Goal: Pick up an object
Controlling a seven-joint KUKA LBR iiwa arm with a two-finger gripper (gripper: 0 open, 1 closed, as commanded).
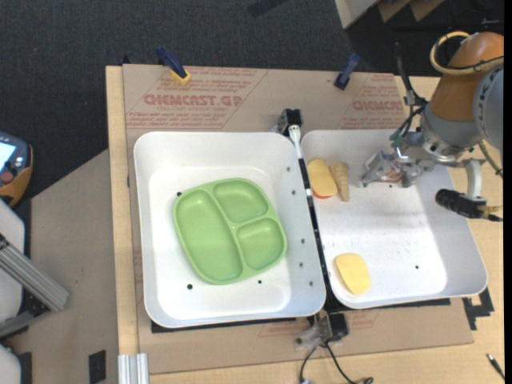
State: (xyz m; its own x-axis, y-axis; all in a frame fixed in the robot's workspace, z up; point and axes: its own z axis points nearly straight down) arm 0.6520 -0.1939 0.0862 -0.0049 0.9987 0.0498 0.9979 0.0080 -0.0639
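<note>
Fingers (390,172) hang low over the right bin (448,254), their state impossible to tell. Just to their left lie a yellow-and-red piece (322,179) and a tan cone (342,182); a yellow block (352,273) sits nearer. Left bin (152,214) holds a green tray (230,230).

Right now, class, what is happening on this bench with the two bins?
A grey arm with an orange band reaches in from the right, its gripper low over the far part of the right white bin. A yellow-and-pink oval toy, a tan stick-shaped piece and a yellow rounded block lie loose there. The left white bin holds a green divided plate.
</note>
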